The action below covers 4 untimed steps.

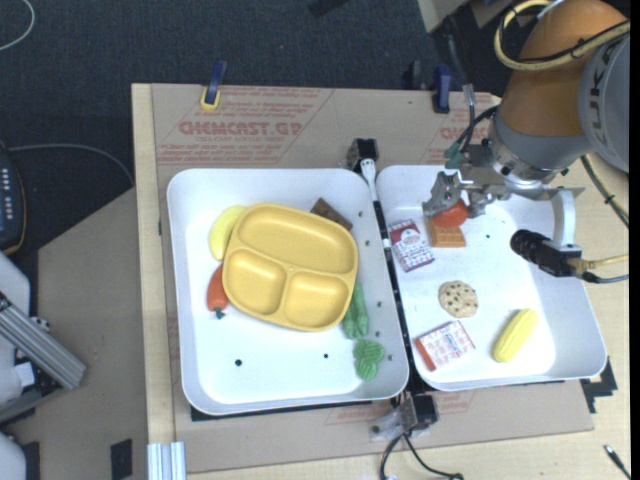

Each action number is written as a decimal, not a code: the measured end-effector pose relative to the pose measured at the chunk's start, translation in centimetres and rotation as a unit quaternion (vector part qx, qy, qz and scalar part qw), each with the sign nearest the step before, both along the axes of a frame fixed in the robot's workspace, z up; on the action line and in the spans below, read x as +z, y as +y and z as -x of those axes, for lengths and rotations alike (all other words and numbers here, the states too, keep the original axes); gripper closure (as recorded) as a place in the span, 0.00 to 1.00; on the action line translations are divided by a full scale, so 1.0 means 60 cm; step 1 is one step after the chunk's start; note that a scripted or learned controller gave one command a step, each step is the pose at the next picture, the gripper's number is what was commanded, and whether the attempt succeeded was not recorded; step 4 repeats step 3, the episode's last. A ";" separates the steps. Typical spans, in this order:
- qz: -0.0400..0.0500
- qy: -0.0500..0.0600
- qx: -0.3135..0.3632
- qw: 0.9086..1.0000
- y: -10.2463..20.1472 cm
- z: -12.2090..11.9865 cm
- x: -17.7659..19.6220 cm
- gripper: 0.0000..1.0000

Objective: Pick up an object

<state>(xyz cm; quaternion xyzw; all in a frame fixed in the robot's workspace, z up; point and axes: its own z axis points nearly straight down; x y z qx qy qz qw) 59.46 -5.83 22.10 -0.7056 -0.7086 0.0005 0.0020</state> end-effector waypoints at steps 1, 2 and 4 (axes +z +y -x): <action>0.000 -0.001 0.000 1.000 0.081 0.024 0.021 1.00; 0.000 0.000 0.000 1.000 0.131 0.027 0.001 1.00; 0.001 0.000 -0.003 1.000 0.126 0.042 -0.003 1.00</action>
